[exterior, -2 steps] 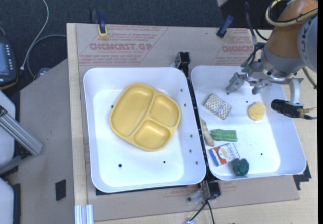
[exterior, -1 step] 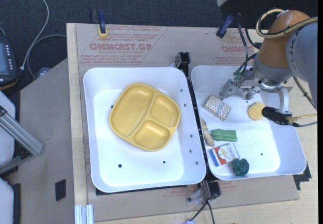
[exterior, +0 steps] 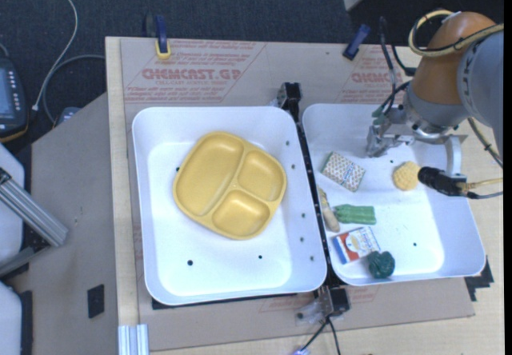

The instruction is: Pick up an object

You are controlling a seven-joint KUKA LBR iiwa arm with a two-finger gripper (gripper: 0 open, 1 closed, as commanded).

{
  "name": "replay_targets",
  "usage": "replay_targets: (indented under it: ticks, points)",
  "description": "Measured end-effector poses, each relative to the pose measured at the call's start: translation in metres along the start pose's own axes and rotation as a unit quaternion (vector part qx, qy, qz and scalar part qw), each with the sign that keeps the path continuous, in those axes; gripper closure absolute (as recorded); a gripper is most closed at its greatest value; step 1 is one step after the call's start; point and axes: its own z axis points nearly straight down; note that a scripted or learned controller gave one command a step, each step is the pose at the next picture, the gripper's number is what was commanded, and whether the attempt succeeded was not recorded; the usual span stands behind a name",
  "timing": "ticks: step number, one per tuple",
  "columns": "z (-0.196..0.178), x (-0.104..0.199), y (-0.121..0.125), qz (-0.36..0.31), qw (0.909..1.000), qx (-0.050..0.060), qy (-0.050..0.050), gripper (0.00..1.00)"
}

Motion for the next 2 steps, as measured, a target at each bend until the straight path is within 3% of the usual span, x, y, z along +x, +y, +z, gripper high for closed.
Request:
replay_targets:
  ticks: [2]
  points:
    - [-0.114, -0.008, -0.008, 0.000, 1.0000, -0.001, 0.000, 1.00]
